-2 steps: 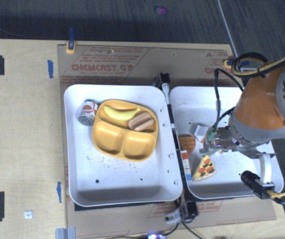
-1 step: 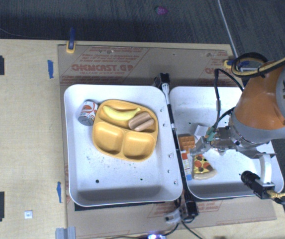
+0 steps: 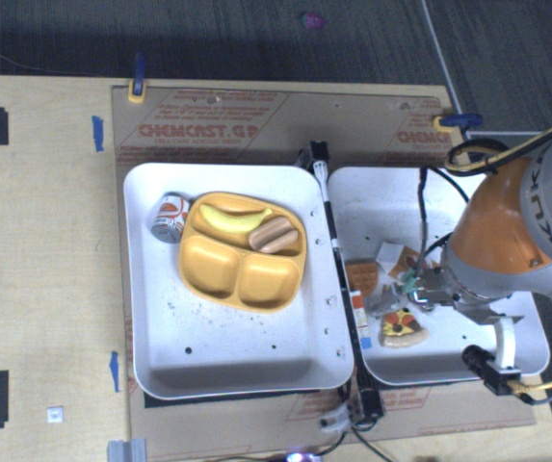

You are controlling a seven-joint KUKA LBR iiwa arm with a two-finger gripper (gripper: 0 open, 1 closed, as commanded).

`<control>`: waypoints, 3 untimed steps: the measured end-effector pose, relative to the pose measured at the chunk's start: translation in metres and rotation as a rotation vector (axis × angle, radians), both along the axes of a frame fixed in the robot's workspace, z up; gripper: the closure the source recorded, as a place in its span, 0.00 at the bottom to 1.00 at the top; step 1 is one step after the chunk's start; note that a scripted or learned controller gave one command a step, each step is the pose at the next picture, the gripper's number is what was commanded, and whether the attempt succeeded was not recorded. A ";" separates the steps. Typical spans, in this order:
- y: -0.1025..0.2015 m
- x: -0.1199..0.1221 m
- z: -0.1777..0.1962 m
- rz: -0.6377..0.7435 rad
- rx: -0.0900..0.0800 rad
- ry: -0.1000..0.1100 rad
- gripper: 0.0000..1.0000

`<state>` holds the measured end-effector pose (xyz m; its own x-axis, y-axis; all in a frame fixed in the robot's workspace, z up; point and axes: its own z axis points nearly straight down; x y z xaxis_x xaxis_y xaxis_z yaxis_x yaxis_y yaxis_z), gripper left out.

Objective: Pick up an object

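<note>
In the right bin [image 3: 381, 191], a toy pizza slice [image 3: 401, 327] lies near the front. An orange packet [image 3: 362, 277] rests by the bin's left wall, and a small white and tan piece [image 3: 393, 256] sits just behind it. My gripper [image 3: 412, 292] hangs low over this cluster, right above the pizza slice and to the right of the orange packet. The orange-banded wrist [image 3: 492, 234] hides the gripper's tip and part of the bin floor. I see nothing held.
The left bin [image 3: 160, 354] holds a yellow divided plate [image 3: 242, 277] with a banana [image 3: 229, 219] and a sausage [image 3: 274, 236] in it. A crushed can [image 3: 169, 218] lies beside the plate. A black divider [image 3: 338, 258] runs between the bins.
</note>
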<state>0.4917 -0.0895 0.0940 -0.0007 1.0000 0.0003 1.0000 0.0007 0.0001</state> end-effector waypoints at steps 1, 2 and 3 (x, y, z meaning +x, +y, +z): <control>0.000 0.000 0.010 -0.001 -0.001 -0.002 1.00; 0.082 -0.012 0.091 0.001 0.000 -0.001 1.00; 0.081 -0.012 0.091 0.001 0.000 -0.001 0.00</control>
<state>0.4799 -0.0080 0.1847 -0.0012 1.0000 0.0003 1.0000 0.0012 0.0009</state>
